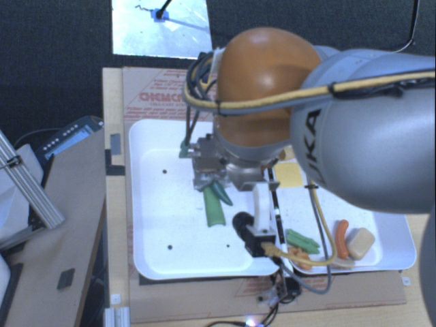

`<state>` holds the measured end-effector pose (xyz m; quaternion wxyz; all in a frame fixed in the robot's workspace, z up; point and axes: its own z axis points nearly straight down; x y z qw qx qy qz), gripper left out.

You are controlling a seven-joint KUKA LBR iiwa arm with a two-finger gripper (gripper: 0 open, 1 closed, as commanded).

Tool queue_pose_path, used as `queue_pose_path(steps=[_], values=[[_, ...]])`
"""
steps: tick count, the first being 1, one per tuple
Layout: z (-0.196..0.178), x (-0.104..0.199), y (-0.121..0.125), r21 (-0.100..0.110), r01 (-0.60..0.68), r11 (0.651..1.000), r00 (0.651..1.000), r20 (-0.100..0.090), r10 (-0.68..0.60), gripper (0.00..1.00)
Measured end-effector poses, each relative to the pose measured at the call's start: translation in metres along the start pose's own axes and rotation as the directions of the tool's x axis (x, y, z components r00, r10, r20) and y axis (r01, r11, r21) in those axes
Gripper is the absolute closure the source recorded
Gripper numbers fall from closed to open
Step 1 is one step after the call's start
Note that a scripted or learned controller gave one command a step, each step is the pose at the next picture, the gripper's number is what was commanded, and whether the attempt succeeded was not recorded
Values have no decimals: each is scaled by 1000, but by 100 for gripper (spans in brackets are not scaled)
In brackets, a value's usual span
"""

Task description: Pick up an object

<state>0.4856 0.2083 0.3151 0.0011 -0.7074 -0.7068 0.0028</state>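
Observation:
My gripper [208, 181] hangs low over the middle of the left white bin [153, 210], under the arm's big orange band. A long green object [215, 210] lies on the bin floor directly below it, its upper end reaching up to the gripper. A second green piece [222, 194] crosses it at a slant. The wrist hides the contact point, so I cannot tell whether the green object is between the fingers or just beside them.
The right bin [398, 251] holds a yellow flat piece [289, 174], a green object [304, 241], an orange carrot-like piece [342, 238], a beige block [361, 242] and a small orange-yellow item [300, 256]. The arm covers most of that bin.

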Motion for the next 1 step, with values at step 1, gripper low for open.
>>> queue_pose_path(steps=[1], values=[[71,27,0,1,6,1000,1000,0,-6,100]])
